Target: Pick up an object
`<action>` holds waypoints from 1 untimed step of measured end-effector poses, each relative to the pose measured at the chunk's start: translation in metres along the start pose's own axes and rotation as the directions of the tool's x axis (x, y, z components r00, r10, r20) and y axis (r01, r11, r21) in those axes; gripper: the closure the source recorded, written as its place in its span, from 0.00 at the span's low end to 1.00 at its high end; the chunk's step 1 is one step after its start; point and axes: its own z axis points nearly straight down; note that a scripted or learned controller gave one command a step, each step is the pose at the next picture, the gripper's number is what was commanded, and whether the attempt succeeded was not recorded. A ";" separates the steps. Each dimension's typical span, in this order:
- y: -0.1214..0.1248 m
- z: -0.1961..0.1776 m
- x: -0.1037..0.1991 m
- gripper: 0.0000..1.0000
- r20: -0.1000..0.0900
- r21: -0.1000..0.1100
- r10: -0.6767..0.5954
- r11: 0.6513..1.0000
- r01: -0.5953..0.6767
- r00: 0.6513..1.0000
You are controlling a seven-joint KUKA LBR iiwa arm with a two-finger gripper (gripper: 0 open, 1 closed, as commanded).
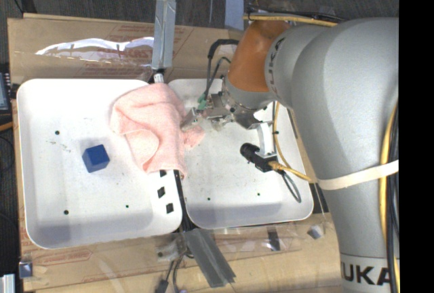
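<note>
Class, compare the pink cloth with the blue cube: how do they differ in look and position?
The pink cloth is large, soft and crumpled; the blue cube is small, rigid and sharp-edged. The cloth drapes over the divider between both bins; the cube sits wholly in the left bin. Both rest on white bin floor.

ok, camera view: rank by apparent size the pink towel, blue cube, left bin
1. left bin
2. pink towel, draped over the divider between the bins
3. blue cube, clearly smallest
No close calls here; nearness to the camera doesn't change the order.
</note>
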 end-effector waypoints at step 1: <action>-0.030 -0.101 0.017 0.00 0.000 -0.003 0.394 0.919 -0.394 0.919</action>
